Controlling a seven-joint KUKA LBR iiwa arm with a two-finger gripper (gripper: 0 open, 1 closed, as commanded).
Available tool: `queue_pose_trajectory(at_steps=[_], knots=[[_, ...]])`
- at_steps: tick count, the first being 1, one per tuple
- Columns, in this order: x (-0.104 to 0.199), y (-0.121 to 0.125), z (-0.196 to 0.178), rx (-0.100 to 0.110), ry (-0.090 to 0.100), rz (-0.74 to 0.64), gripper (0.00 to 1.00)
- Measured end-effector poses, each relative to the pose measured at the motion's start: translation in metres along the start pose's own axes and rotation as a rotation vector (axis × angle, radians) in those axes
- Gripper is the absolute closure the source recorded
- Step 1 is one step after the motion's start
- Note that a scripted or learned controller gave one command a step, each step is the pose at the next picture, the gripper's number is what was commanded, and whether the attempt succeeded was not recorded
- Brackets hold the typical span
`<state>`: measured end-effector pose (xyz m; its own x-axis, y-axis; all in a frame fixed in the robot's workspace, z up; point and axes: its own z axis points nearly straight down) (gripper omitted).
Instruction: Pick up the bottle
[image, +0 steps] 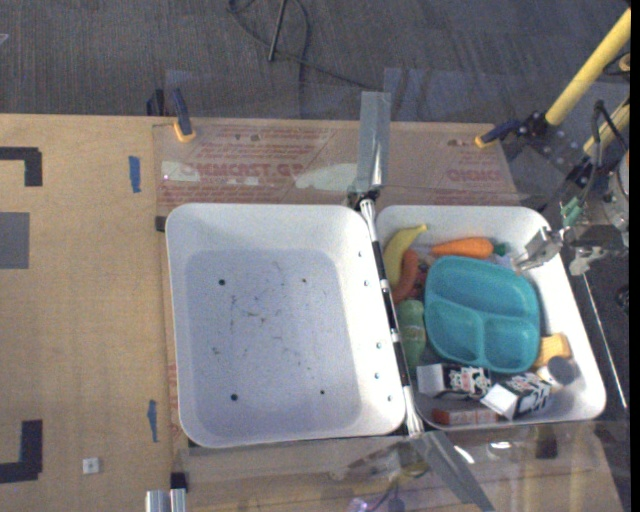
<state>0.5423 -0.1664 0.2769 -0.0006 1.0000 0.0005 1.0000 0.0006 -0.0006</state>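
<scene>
The bottle (556, 360) seems to be the small item with an orange body and a dark grey cap at the lower right of the right bin (590, 385), half tucked under the edge of the tray (483, 313); too little of it shows to be sure. That tray is smooth teal plastic, rounded, with three compartments, and it lies over most of the bin's middle. Above it rest a curved yellow banana (402, 249) and an orange carrot (462, 246); a green round thing (411, 330) sits to its left, and small printed boxes (497, 388) crowd the lower edge. The left bin (180, 250) is glossy white with dark specks. Both stand on a brown board worktop (80, 300). The tool (540, 250), metallic, hangs at the right bin's upper right rim; whether it is spread or pressed together cannot be told.
</scene>
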Motion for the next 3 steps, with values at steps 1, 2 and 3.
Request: queue_pose_trajectory(at_steps=[1, 2, 3], knots=[[0.028, 0.044, 0.166, -0.006, -0.002, -0.129, 0.00], [-0.001, 0.006, 0.180, -0.041, -0.008, -0.023, 0.00], [-0.001, 0.006, 0.180, -0.041, -0.008, -0.023, 0.00]])
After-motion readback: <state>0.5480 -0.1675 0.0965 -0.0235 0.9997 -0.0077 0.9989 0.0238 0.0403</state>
